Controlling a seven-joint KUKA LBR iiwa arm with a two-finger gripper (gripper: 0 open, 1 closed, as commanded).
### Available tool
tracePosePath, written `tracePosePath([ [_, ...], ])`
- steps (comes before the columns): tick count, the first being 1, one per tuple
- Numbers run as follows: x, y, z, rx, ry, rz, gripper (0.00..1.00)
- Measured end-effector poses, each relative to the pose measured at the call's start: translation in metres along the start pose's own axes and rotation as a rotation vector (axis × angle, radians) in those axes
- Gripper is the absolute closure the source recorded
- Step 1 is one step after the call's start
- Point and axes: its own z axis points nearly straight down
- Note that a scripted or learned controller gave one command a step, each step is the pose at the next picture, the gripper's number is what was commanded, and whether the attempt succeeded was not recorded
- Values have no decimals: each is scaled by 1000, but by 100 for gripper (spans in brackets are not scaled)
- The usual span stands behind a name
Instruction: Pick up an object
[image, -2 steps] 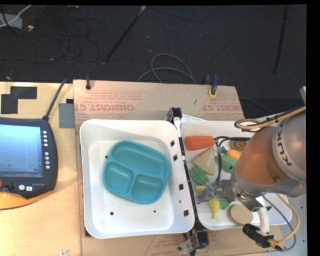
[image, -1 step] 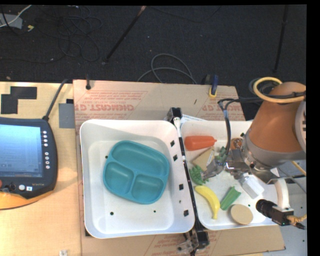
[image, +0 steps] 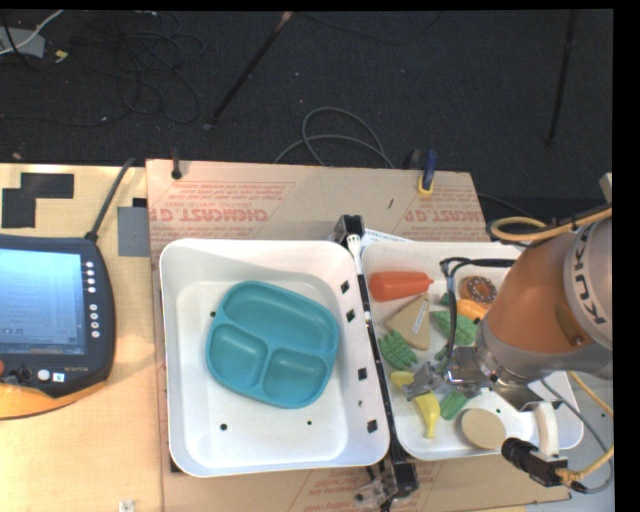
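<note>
Two shallow white bins are sitting side by side on the bench. The left bin (image: 190, 290) is holding one teal divided plate (image: 271, 342). The right bin (image: 400, 440) is holding a jumble of toy food: an orange carrot (image: 399, 285), a tan wedge (image: 410, 322), a yellow banana (image: 427, 412), a tan disc (image: 483, 429) and green pieces. The gripper (image: 437, 377) is hovering over this pile; whether it is open or gripping is impossible to tell. "KUKA" is showing on the arm (image: 545, 305).
</note>
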Motion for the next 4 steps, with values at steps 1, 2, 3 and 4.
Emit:
tracePosePath([
  [1,21,10,-261,-30,-1,-7,0],
  [2,-35,0,-155,-1,0,1,0],
  [3,-52,0,-41,2,3,-3,0],
  [4,-9,5,46,-15,-2,-5,0],
])
